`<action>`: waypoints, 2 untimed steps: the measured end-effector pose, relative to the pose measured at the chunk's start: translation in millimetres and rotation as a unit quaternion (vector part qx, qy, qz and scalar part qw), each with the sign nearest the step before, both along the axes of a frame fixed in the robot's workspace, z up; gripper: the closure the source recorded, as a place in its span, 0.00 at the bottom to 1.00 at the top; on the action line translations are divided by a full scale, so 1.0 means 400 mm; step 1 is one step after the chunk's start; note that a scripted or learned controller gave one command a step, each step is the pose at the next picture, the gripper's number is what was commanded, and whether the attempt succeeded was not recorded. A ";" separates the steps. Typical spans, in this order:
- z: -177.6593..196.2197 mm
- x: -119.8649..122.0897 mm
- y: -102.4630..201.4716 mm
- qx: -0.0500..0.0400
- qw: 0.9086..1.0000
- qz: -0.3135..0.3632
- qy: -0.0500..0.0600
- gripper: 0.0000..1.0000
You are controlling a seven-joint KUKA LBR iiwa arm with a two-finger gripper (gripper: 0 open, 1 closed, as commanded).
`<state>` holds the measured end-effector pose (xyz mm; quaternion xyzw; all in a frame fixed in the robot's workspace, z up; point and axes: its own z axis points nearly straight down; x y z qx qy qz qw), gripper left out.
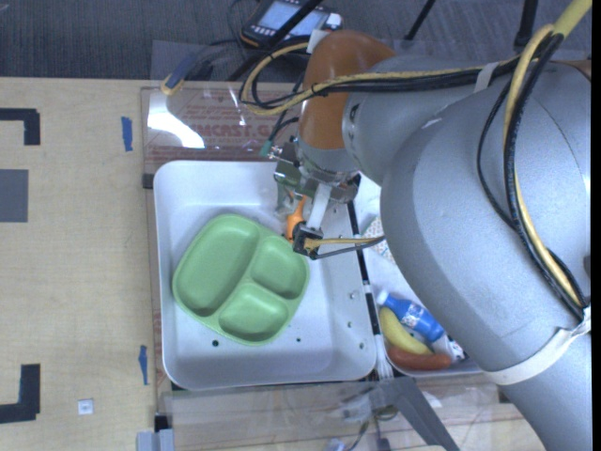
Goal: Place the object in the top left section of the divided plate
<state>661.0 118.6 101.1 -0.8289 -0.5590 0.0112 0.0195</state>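
you have the grey arm (470, 186) reaching in from the right, its smooth rounded shell bulking over the right bin (376, 294) and its glossy orange band (333, 87) sitting above the wrist. the gripper (299, 216) hangs over the upper right part of the left bin (188, 336), just beyond the upper right edge of the plate (241, 277). a small orange object (296, 220) shows between the dark fingers, so the gripper reads as clamped on it; the piece is too small and too covered for you to judge its shape. the plate is matte light green plastic, a rounded form with three shallow sections split by soft raised ridges, lying flat near the middle of the left bin; its sections look bare, and the orange object is not in any of them. the left bin is a shallow white tray with rounded corners and a few small dark marks on its floor. in the right bin you can see a yellow banana-shaped item (406, 338), a blue and white packet (413, 316) just above it and touching it, and a red piece (427, 359) along its lower edge, all partly covered by the arm. black and yellow cables (540, 26) run along the arm. the bench (66, 252) is pale wood with blue tape marks (126, 132).
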 end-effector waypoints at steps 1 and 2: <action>-0.032 0.017 0.236 -0.012 0.960 -0.279 -0.019 1.00; -0.029 -0.053 0.198 -0.014 0.967 -0.252 -0.021 1.00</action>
